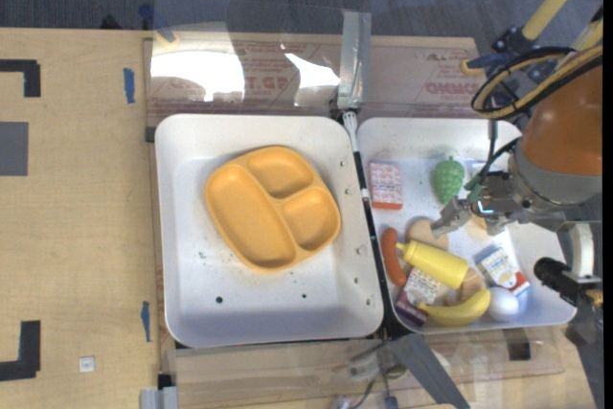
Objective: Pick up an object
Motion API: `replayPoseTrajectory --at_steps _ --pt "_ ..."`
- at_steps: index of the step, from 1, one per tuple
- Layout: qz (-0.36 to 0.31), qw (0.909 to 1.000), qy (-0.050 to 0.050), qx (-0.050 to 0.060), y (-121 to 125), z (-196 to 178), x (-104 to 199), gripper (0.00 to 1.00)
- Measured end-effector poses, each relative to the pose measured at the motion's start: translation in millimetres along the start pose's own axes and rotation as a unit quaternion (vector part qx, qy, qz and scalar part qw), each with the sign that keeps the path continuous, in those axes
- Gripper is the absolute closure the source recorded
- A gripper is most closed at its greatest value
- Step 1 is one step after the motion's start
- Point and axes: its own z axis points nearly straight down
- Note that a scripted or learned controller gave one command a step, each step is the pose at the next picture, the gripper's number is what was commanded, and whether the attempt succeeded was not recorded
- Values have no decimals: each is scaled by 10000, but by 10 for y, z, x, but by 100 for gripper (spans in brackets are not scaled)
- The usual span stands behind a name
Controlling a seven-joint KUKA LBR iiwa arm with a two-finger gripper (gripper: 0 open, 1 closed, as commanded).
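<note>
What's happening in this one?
The arm reaches in from the right over the right bin, its gripper low among the clutter there, between the green toy and the yellow bottle. Nothing shows between its fingers. A banana, a hot dog and a small red-and-white box also lie in that bin. The left bin holds a yellow divided plate.
</note>
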Motion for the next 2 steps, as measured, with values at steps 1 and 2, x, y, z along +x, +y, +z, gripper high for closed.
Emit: replayPoseTrajectory --at_steps 1,2 --pt "336 9994 0 -59 393 1059 -92 0" --pt "346 9994 1 -48 391 987 -96 100"
